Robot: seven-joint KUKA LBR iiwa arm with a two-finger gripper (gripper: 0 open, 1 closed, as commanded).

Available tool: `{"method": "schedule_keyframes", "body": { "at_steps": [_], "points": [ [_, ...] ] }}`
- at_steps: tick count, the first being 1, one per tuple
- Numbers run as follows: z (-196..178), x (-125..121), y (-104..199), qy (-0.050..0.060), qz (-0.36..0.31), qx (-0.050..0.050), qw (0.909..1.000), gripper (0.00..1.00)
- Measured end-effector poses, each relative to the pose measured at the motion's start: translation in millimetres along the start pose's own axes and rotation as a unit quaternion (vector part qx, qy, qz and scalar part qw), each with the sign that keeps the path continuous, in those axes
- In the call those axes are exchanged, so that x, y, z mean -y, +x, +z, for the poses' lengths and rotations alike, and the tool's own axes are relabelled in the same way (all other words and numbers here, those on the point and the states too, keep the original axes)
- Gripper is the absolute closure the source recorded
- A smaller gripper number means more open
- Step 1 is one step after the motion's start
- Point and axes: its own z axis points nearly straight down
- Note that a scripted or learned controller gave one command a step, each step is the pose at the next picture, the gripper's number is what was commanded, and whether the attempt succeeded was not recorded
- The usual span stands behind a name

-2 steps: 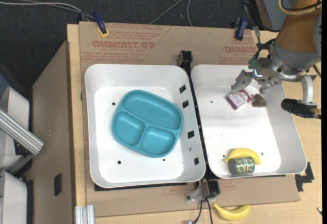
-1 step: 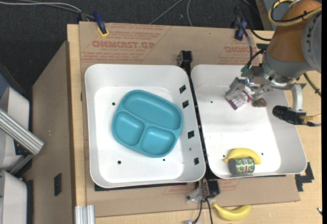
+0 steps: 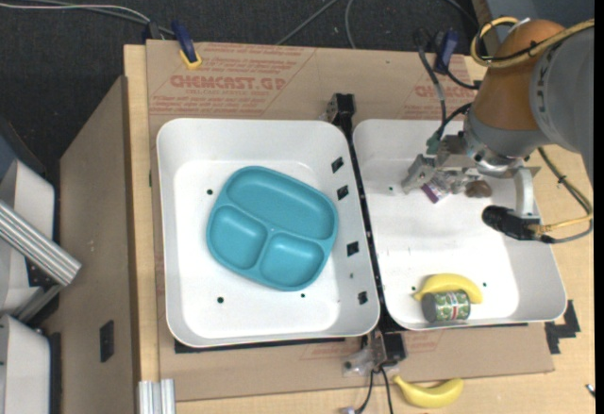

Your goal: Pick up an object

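Gripper (image 3: 436,178), upper right bin (image 3: 543,285), finger state indiscernible; advice: centre squarely over the purple item (image 3: 434,192) before closing.

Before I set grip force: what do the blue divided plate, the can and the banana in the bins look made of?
The blue divided plate looks like moulded plastic: uniform teal with a soft, smooth sheen. The can seems to be metal with a printed label, judging by its dull grey top. The banana has an even yellow skin; real fruit or a plastic replica can't be told.
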Motion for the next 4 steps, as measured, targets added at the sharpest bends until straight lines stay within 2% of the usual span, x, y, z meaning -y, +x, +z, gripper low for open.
{"method": "schedule_keyframes", "body": {
  "at_steps": [1, 2, 4],
  "points": [
    [-14.6, -1.4, 0.0, -0.003, 0.000, 0.000, 1.0000, 1.00],
    [-79.7, -3.4, -1.7, -0.007, 0.000, 0.002, 1.0000, 1.00],
    [-180.7, -7.5, 5.8, -0.006, 0.000, 0.002, 1.0000, 1.00]
  ]
}}
